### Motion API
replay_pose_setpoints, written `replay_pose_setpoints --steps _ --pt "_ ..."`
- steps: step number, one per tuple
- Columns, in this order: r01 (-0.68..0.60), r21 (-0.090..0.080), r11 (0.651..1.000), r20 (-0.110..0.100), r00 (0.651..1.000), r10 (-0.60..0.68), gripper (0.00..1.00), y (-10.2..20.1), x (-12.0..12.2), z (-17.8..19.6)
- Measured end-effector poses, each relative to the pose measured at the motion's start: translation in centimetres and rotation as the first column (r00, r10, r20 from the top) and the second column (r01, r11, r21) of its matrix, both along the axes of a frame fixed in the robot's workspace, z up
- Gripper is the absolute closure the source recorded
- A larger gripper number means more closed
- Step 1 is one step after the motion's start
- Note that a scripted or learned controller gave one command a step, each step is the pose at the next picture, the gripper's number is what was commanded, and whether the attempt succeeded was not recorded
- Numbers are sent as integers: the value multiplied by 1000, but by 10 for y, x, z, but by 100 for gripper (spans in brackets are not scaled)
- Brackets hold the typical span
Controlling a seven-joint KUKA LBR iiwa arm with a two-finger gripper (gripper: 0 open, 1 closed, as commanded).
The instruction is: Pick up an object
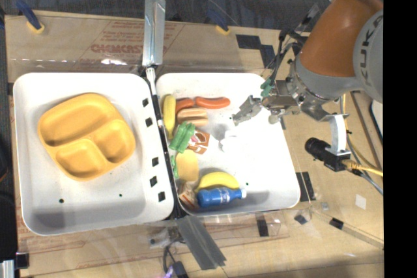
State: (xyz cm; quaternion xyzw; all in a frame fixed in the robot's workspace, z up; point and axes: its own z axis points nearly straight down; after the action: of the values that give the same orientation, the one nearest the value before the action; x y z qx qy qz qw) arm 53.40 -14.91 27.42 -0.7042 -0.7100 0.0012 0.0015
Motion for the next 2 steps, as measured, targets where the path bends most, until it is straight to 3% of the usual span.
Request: replay_pose_setpoints --steps 1,2 --pt "138 1 991 -8 990 -137 0 -34 -22 -130" --pt "352 -7 936 28 936 -351 0 6 40 -165"
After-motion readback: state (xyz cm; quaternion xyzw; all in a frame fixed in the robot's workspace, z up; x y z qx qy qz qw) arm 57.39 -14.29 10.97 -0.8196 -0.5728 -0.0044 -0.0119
